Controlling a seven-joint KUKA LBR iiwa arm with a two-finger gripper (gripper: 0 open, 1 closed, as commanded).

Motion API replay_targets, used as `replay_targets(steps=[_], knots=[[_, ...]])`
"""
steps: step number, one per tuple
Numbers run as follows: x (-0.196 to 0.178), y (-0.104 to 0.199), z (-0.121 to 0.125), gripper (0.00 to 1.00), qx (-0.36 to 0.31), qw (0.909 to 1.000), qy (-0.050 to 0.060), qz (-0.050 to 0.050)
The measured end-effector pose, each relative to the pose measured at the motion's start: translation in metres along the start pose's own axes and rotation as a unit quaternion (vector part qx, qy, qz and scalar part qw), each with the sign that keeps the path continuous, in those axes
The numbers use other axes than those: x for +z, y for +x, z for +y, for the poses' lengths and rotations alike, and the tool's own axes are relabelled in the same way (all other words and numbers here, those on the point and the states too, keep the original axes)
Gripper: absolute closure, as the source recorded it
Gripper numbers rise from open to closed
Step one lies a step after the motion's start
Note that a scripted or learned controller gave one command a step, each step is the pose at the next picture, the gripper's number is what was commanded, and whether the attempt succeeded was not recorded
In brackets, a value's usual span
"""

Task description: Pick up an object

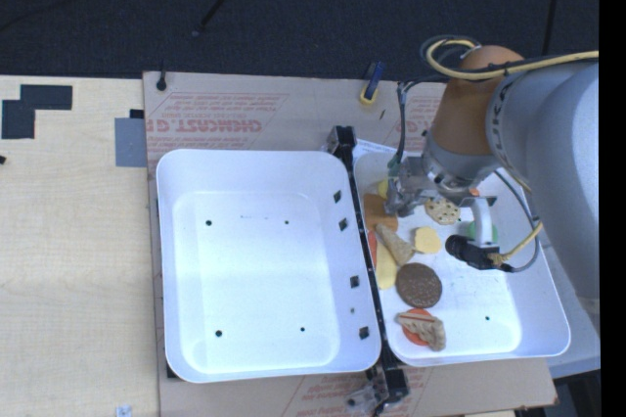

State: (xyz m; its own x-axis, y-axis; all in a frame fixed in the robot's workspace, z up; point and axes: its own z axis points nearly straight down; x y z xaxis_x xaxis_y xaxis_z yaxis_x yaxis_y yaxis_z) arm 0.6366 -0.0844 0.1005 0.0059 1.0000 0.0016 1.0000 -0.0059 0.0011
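Observation:
The right bin (509, 327) holds several play-food pieces. A brown round cookie (419, 285) lies near its middle. A pale yellow chunk (427, 240) sits above it, and a tan wedge (394, 244) lies to its left. An orange piece (376, 207) rests by the bin's left wall. A red and tan slice (422, 328) lies toward the front. A small spotted cracker (443, 210) shows just under the wrist. My gripper (403, 197) reaches down at the bin's upper left, above the orange piece and the wedge.
The left bin (256, 263) stands beside the right one, split by a black hinge strip (357, 249). A blue and yellow clip (372, 84) sits at the board's far edge. Bare wooden bench lies to the left.

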Motion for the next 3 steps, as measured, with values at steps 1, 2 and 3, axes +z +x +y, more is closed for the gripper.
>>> replay_targets(steps=[1, 2, 3], knots=[[0.013, -0.059, 0.007, 1.00, -0.002, 1.0000, 0.002, -0.002], [0.013, -0.057, 0.007, 0.00, -0.003, 1.0000, 0.002, -0.001], [0.013, -0.014, 0.007, 0.00, -0.004, 1.0000, 0.003, 0.000]])
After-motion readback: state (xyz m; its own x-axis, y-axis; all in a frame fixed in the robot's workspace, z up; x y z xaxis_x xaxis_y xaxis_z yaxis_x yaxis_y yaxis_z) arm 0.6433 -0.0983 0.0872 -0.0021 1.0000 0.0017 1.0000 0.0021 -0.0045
